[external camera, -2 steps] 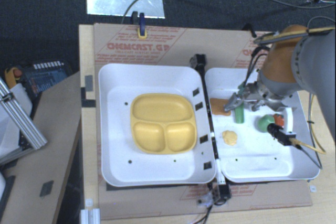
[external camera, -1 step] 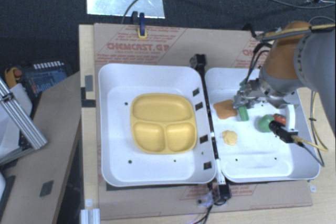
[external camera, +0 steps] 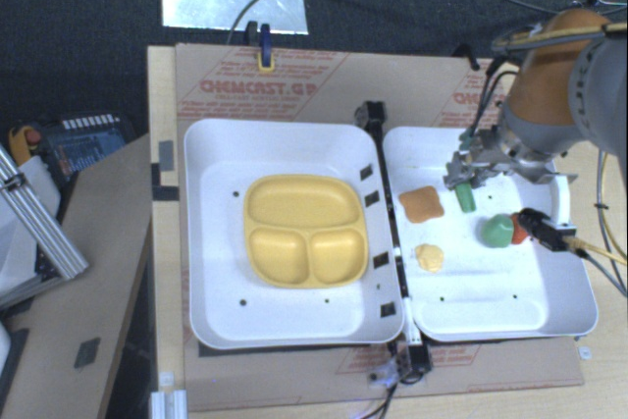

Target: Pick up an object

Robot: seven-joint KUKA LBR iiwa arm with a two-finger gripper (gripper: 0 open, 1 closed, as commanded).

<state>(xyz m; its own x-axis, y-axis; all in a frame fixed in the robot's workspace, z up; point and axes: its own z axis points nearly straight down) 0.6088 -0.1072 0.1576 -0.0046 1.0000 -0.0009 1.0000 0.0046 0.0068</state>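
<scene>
Grey two-finger gripper hangs low in the right white bin, centre-right of frame; a small green cylinder shows right at its tips, apparently pinched for lifting. Tan flat piece, yellow lump and green rounded toy lie loose nearby.

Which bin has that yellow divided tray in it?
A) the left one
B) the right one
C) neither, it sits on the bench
A: the yellow divided tray lies flat in the left bin, while the right bin holds small food-like pieces under the arm.
</scene>
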